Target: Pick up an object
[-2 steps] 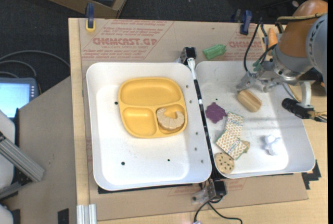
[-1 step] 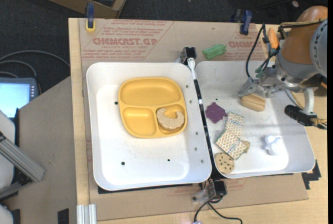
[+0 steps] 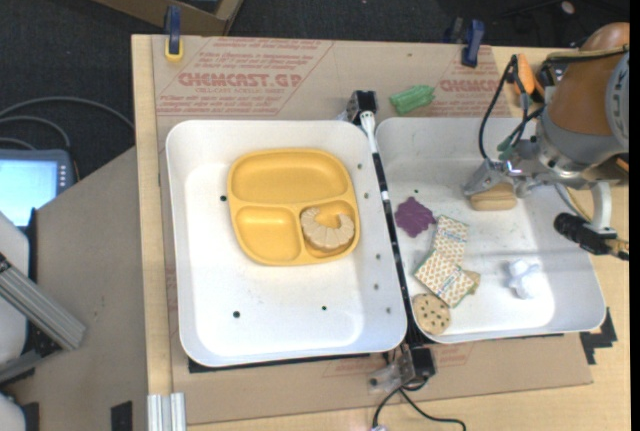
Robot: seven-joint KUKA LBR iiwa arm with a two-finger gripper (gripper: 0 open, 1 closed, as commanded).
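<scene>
Gripper (image 3: 492, 185) low in the right bin (image 3: 560, 319), near its back wall, arm entering from the right. Fingers sit directly over a tan block (image 3: 492, 201); whether they are spread or closed on it cannot be told from this angle.

Around it, same bin: purple piece (image 3: 413, 216) to the left, near the divider; patterned packets (image 3: 447, 259) just in front of that, partly overlapping each other; a round speckled cookie (image 3: 432, 313) at the front rim; a small white object (image 3: 520, 277) toward the right front.

Left bin (image 3: 200, 319): yellow divided plate (image 3: 290, 179), a round pale item (image 3: 322, 229) in its front-right compartment.

Green piece (image 3: 412, 99) lies on the bench behind the bins.
</scene>
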